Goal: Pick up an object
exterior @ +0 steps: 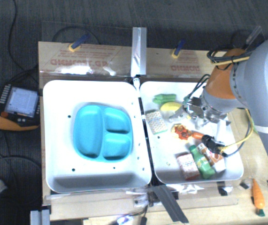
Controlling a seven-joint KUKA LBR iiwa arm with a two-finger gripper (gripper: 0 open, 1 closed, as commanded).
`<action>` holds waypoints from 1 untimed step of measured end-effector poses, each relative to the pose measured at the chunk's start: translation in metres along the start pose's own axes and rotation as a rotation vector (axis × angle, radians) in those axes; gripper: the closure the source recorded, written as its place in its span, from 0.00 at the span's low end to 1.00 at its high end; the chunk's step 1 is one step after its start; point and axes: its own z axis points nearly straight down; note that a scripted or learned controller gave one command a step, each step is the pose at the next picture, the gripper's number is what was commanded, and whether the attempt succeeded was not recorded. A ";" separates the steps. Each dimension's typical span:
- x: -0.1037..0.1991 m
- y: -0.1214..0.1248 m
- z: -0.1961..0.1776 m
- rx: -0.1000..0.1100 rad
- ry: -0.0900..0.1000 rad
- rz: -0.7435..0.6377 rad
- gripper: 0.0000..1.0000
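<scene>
Objects: a cluster in the right bin (227, 172), none lifted; all lie on its floor.
Green item (164, 98): near the bin's far wall, left of the gripper.
Yellow item (170, 108): just beside the green item, on its near side.
Grey mesh pad (155, 122): close to the bin's left wall.
Orange-red item (186, 133): mid-bin, just below the gripper.
Green bottle (202, 161): near the front right corner, beside a red-white box (187, 166).
Gripper (200, 112): low over the bin's far right part, near the yellow item; whether it is released or clenched cannot be told.
Left bin (58, 172): holds a blue divided tray (103, 131), roughly centred.
Open room: bare floor along the right bin's front left; a wide white margin around the tray.
Edges: the two bins meet at a dark central strip (145, 135).
</scene>
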 end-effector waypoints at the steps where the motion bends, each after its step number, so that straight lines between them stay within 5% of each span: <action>1: 0.001 0.000 -0.010 0.000 0.001 -0.001 1.00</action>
